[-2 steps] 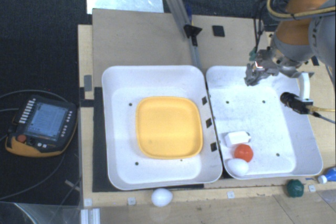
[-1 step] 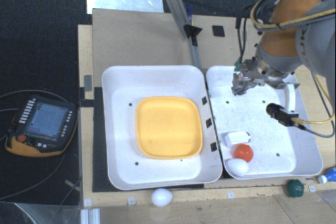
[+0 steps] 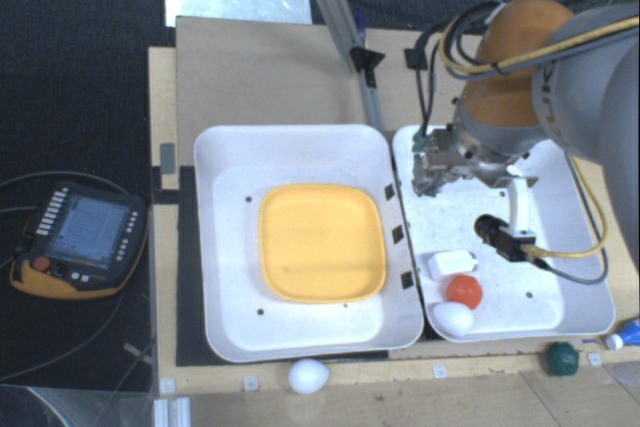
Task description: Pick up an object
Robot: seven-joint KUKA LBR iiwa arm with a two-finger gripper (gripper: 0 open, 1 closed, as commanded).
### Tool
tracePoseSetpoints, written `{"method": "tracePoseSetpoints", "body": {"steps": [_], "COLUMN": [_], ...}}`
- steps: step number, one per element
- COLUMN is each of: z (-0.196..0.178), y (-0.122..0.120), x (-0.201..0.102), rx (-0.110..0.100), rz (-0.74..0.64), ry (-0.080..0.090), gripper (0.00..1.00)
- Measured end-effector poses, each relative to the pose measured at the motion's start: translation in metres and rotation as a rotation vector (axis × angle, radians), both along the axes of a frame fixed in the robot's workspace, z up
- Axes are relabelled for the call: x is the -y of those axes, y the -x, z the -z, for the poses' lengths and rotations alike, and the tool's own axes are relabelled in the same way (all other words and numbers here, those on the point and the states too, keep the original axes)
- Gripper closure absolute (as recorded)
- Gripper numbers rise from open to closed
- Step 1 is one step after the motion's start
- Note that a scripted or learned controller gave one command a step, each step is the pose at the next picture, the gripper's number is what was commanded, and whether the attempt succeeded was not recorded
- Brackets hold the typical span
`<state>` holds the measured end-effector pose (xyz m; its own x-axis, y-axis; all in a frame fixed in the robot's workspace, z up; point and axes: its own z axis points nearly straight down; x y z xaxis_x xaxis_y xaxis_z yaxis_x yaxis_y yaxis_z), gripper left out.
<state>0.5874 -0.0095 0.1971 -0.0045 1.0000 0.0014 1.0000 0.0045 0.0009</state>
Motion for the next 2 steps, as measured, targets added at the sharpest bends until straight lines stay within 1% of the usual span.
{"method": "tracePoseSetpoints", "body": {"steps": [1,2], "z": [-0.010,-0.032], "y": [0.025,0.052], "x": [-0.035,-0.078], "rx": [0.000,0.001], "rz": [0.001,0.000], "ry": [0.000,0.000], "gripper": [1.00,1.00]}}
